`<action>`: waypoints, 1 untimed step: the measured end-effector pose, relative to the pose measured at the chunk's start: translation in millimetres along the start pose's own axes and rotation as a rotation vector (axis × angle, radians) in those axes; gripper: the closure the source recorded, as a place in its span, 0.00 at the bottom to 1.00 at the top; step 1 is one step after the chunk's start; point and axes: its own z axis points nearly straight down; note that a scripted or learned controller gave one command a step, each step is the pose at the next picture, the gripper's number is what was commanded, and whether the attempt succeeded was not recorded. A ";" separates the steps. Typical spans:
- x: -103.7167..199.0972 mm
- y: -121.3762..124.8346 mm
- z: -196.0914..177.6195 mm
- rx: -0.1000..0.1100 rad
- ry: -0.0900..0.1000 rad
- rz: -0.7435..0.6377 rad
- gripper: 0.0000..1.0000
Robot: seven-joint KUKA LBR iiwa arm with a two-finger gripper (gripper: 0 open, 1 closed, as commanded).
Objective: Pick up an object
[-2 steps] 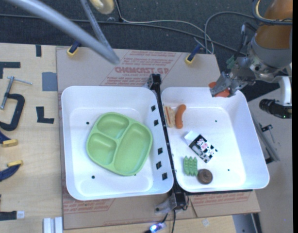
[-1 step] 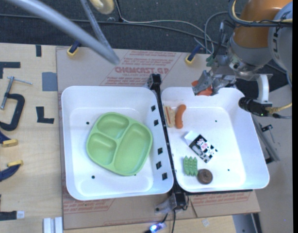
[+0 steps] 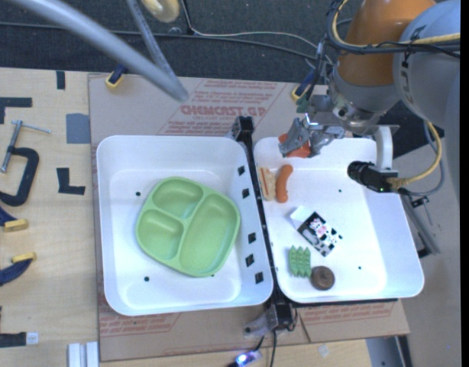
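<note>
The brown cardboard-covered tabletop [image 3: 219, 98] carries two shallow white plastic bins side by side. The left bin [image 3: 112, 228] holds a light green moulded plastic plate with three compartments [image 3: 190, 226]. The right bin [image 3: 387, 243] holds the pickable things: a slim orange carrot-shaped toy [image 3: 283, 183] near the dividing wall, a small black-and-white printed block [image 3: 319, 230] at the centre, a small green ridged block [image 3: 299, 261] and a round brown disc [image 3: 322, 278] near the front.

The grey end effector [image 3: 302, 140] sits over the right bin's far rim, and a small orange-red piece [image 3: 298, 151] shows at its tip; whether it is clenched on that piece or released I cannot tell.

I judge this the grasp-or-lift step at the bin's far edge. The next move calls for a straight rise, confirming something comes up.

Red print on the cardboard reads roughly "CHEMCAST GP"; the smaller lines are too blurred to read.
</note>
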 end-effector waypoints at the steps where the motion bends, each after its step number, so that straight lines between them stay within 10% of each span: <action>1: 48.3 9.1 10.0 0.000 0.000 -0.001 1.00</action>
